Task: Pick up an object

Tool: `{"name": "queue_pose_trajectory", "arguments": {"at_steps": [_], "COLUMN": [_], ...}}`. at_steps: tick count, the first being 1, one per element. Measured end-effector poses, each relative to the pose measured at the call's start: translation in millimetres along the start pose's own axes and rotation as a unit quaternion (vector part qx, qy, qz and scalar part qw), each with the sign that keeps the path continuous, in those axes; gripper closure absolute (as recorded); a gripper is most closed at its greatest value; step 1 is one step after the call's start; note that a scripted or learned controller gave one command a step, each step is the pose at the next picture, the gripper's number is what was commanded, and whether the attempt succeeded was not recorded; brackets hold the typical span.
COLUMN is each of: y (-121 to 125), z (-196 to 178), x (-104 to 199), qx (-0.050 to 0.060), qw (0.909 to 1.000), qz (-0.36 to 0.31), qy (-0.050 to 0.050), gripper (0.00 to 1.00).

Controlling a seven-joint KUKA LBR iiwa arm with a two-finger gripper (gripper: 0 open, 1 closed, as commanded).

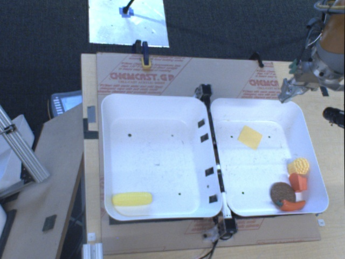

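Camera view: flat yellow square tile point(250, 137) is laid loose in the right shallow white bin point(310, 139) for picking; claw point(287, 90) is parked at its rim, grip state indiscernible.

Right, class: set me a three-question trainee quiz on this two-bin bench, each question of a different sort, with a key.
1. True or false: the yellow oblong piece lies in the left bin.
2. The flat yellow square lies in: A) the left bin B) the right bin C) on the bench.
3. Fill in: the claw hangs at the right bin's far ____ corner.

Key: 1 true; 2 B; 3 right.
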State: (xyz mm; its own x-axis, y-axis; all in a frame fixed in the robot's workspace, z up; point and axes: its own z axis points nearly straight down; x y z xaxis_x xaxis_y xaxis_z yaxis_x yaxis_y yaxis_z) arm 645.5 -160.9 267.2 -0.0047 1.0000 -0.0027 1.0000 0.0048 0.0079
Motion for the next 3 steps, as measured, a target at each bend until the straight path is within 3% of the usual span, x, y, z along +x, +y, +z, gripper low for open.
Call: {"name": "queue_pose_trajectory", "arguments": {"at_steps": [1,2,3], "y": [-49,-61,-58], "z": [-72,42,-54], "x": [42,106,123], "qx": [0.001,0.008,-0.002], "qw": [1.0,1.0,1.0], "qz": [-0.001,-0.002,-0.001], "qy": [0.002,0.003,0.001], "gripper": [1.0,1.0,1.0]}}
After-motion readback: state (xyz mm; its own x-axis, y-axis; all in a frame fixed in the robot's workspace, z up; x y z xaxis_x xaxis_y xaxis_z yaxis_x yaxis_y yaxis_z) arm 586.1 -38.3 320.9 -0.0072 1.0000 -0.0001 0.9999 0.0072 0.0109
